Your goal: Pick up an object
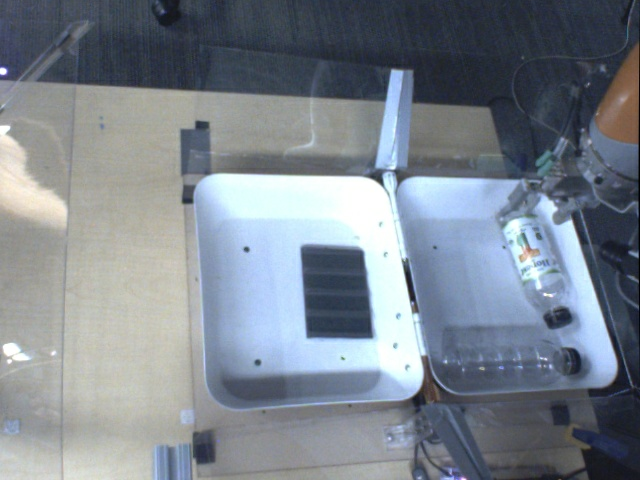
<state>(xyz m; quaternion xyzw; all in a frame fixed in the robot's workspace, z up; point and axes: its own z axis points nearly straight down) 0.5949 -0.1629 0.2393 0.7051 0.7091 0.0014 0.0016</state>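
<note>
Left bin (230,268) first: smooth white plastic w/ rounded corners, and a dark ribbed rectangular pad (335,290) lying flat near its middle, nothing touching it. Over the divider into the right bin (440,228), same glossy white shell. Along its near wall a clear bottle (505,360) lies on its side, black cap to the right, so see-through it nearly vanishes against the floor. Above it, a second bottle (533,258), clear w/ a green, white and orange label, lies lengthwise w/ its black cap toward the near side. Gripper (548,192) sits right at that bottle's far end, arm coming in from the right w/ the orange band showing; fingers look spread, straddling the bottle's end, but it's blurry and I can't see it clamped, so not calling it a hold. Risks, imo: round slick plastic can roll or squirt out if the pinch lands off-centre; grabbing at the very end lets the bottle tip and drop; the bin wall is close, so a finger could clip it.
</note>
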